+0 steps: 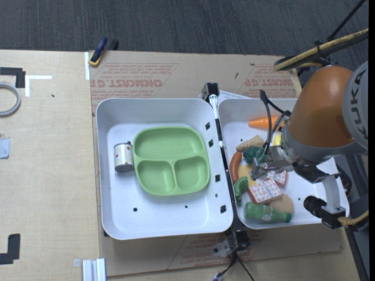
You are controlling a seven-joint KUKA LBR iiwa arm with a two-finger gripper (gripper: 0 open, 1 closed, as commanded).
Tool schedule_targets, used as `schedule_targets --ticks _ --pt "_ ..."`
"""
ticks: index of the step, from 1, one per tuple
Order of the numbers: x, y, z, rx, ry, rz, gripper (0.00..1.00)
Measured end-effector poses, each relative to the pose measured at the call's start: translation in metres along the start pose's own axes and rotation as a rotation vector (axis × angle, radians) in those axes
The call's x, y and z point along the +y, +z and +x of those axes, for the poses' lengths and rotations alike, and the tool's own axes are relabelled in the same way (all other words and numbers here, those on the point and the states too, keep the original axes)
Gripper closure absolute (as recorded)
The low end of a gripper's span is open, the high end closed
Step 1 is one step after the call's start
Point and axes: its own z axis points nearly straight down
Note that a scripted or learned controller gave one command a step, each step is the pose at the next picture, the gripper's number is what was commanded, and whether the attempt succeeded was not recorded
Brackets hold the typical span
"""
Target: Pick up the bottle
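Bottle flat in right bin — jaws above toy clutter, opening impossible to tell.

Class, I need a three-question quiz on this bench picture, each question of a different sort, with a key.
1. True or false: the green bottle lies on its side in the right bin.
2. What lies in the left bin beside the green divided plate? A) small can B) carrot C) spoon
3. Fill in: the pincer hovers over the ___ bin.

Key: 1 true. 2 A, the small can. 3 right.
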Motion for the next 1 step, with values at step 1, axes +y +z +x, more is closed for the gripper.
schedule_targets --ticks 1 --pt "0.0191 0.0125 0.0976 -0.001 -0.129 -0.001 1.00"
